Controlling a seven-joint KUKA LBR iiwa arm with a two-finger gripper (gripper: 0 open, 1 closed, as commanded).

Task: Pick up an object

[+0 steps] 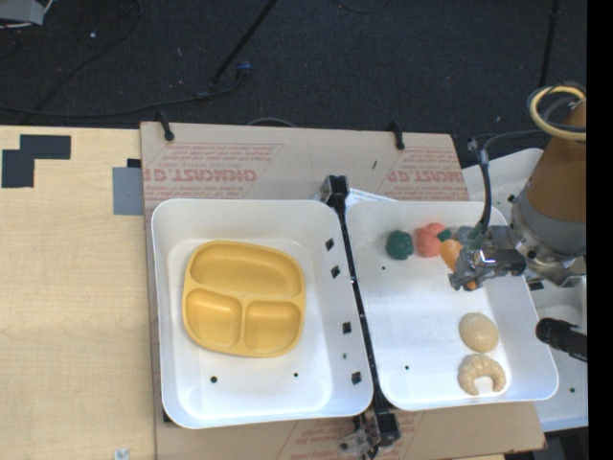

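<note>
Left of my gripper (471,268), whose state I cannot tell, the left bin (168,257) holds a yellow divided plate (245,297); my right bin (421,362) holds toy foods.

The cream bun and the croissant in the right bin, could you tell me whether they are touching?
Apart. In the camera view a narrow strip of white bin floor shows between the cream bun and the croissant just below it.

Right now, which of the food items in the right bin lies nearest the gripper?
The small orange piece, touching the pink one, sits right beside the gripper. The green ball, the cream roll and the croissant lie farther off.
</note>
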